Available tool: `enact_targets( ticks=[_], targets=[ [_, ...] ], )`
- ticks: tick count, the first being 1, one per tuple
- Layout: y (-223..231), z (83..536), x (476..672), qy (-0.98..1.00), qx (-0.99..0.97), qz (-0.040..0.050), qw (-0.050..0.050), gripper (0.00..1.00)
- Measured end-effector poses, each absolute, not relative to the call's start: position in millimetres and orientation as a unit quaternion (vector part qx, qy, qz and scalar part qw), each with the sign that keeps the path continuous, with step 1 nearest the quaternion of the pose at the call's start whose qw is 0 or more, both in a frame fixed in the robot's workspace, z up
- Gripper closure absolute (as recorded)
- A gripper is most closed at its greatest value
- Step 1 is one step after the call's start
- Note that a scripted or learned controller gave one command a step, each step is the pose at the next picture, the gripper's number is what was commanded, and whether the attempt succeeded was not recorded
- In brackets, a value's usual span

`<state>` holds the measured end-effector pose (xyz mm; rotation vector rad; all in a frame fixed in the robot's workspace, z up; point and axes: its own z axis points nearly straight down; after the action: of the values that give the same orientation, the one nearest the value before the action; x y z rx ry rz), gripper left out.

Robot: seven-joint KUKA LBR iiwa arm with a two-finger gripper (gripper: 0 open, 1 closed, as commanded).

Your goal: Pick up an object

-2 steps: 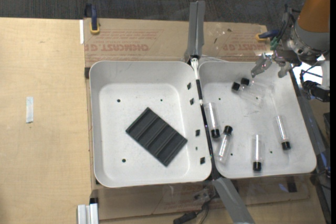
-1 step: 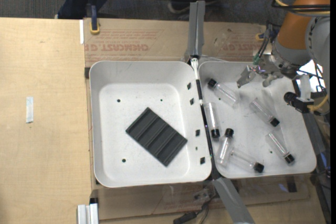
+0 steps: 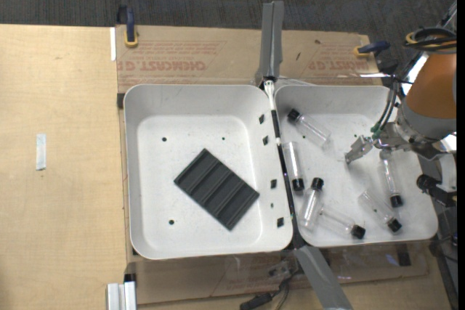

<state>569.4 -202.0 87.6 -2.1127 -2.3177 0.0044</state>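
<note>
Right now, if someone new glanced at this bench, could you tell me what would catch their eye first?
Probably the dark ribbed tray, lying at a slant in the middle of the left bin, stark against the white. Next, the clear vials with black caps scattered across the right bin. Then the arm's orange band at the right edge, with the gripper low over that bin's right half.

white bins, dark grey ribbed tray, clear black-capped vials

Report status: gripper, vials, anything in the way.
Gripper low over right bin, nothing held. Clear black-capped vials scattered there. Dark ribbed tray in left bin.
</note>
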Motion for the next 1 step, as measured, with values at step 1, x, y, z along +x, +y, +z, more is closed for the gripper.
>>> enact_targets(
  ticks=[1],
  targets=[
    [-113.5, 133.6, 655.5, -0.761, -0.648, 0.0014, 0.001, 0.00]
  ],
)
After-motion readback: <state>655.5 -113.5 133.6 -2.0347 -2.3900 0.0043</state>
